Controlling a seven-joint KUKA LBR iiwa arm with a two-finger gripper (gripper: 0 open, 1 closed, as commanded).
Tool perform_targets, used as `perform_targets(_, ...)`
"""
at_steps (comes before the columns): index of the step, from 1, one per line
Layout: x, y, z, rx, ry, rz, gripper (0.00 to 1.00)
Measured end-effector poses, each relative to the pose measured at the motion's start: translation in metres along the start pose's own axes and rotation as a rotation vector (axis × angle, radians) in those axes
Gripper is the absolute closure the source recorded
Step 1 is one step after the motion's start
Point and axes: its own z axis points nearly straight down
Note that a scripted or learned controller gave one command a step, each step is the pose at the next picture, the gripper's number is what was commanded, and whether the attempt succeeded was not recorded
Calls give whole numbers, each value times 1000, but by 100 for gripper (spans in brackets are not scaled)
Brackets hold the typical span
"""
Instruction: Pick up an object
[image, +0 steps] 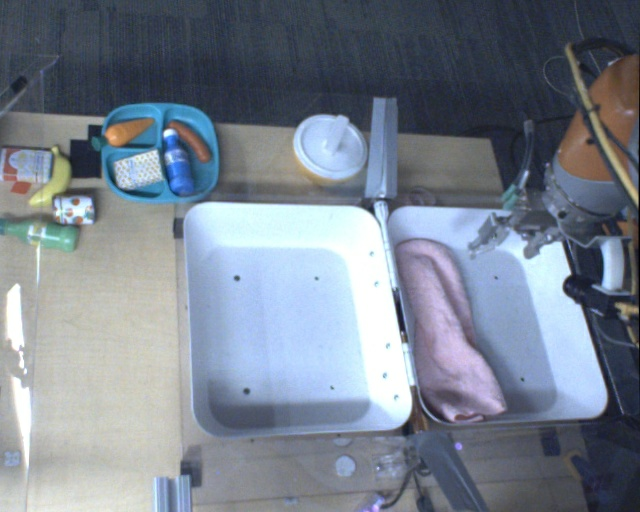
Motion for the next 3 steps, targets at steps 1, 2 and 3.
perform_targets(1, 38, -31, 122, -8, 0, -89, 0)
perform_targets(2, -11, -59, 128, -16, -3, -241, 0)
perform_targets(3, 15, 14, 128, -15, -3, -269, 0)
